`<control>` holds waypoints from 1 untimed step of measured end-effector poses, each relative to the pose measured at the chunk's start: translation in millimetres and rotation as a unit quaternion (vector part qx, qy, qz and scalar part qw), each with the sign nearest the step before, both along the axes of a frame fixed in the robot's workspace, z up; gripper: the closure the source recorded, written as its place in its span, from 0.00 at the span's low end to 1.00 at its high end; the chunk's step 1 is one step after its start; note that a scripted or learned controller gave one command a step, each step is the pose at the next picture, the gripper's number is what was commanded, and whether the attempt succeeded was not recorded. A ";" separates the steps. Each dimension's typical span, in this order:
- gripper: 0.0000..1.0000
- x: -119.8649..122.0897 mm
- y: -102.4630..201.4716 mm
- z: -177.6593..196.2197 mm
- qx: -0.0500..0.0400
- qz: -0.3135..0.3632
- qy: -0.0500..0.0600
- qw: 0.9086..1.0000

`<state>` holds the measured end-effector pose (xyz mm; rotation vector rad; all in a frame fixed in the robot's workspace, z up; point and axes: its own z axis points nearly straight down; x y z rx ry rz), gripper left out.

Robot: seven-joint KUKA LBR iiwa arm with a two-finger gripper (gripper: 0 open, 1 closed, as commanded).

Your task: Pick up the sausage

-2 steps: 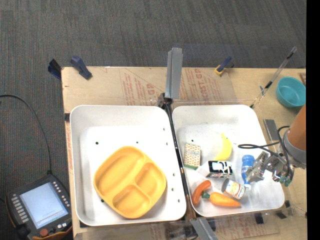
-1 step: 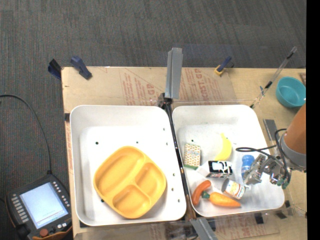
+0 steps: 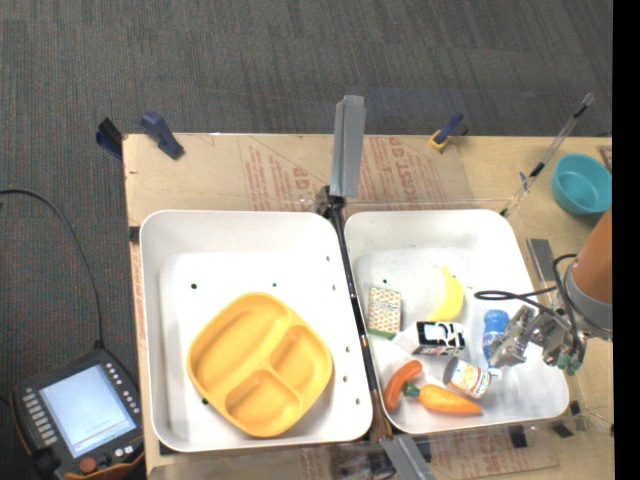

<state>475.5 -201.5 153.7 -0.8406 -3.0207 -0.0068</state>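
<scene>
The sausage (image 3: 402, 381) is a short reddish-brown piece lying at a slant near the front left corner of the right bin (image 3: 430, 230). Its lower end touches the green top of an orange carrot (image 3: 447, 399). My gripper (image 3: 515, 343) hangs over the right side of that bin, beside a blue bottle (image 3: 495, 329) and just above a small labelled jar (image 3: 470, 377). It sits well to the right of the sausage, about a hand's width away. Nothing shows in its grasp.
The right bin also holds a yellow banana (image 3: 452, 294), a cracker box (image 3: 384, 309) and a black-and-white packet (image 3: 440, 336). A yellow divided plate (image 3: 262, 363) lies in the left bin (image 3: 175, 238). A teal bowl (image 3: 582, 183) stands on the bench at far right.
</scene>
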 end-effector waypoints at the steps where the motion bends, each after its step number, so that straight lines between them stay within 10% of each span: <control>1: 1.00 0.8 -0.9 8.4 0.001 -0.003 0.000 1.000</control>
